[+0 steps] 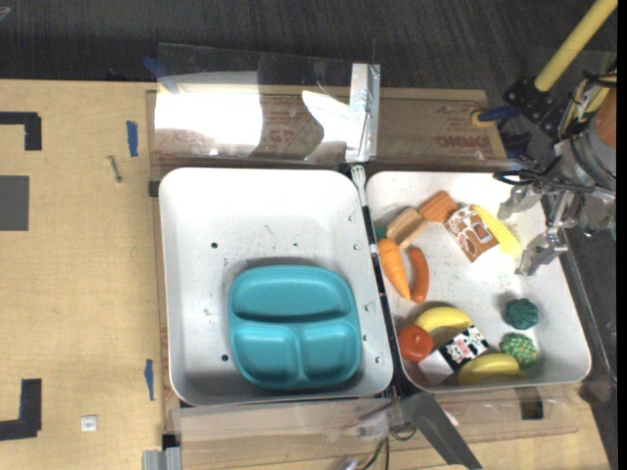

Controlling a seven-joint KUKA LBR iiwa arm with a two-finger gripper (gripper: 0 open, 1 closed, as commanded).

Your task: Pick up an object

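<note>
Camera view: claw (535, 231) hangs over right bin (573, 306) near its far right wall, fingers spread, nothing between them. Nearest target, the brown-and-yellow snack packet (477, 231), lies just left of it; toy carrot (394, 266) lies further left. Packet probably light, crinkly, slippery; best pinched across its narrow width.

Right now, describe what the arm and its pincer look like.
The pincer is bare grey metal, with two slim fingers hanging from a blocky metal mount. Black cables loop around the wrist above it. The arm behind is grey, with an orange patch at the view's right edge. A yellow rod with a black clamp slants up beside it.
</note>
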